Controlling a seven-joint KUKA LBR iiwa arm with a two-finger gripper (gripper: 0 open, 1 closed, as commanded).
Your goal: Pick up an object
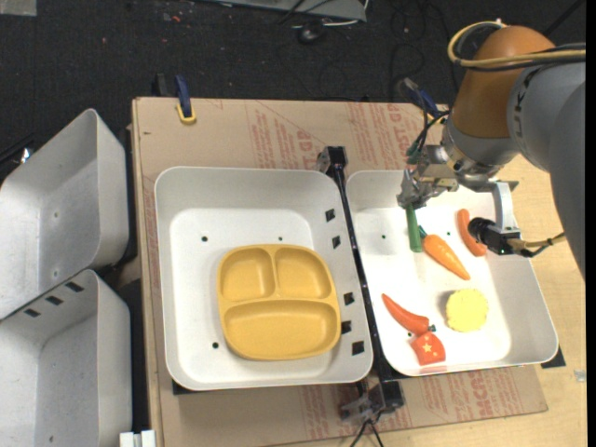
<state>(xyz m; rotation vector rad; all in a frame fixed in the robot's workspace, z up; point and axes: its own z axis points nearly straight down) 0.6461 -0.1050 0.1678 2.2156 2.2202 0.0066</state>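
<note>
The right bin (521, 296) holds several toy foods. An orange carrot (447, 255) with a green stem (413, 231) lies near its far left. A red chili (405, 311), a small red strawberry-like piece (427, 348) and a yellow round piece (467, 310) lie toward the front. An orange curved piece (467, 230) sits at the right. My gripper (413, 196) hangs low over the bin's far end, right at the top of the carrot's green stem. I see nothing lifted.
The left bin (186, 250) holds a yellow divided plate (277, 301). A black divider (346, 240) runs between the bins. The grey arm with its orange band (498, 73) reaches over the right bin's far corner. White trays (56, 250) stand at the left.
</note>
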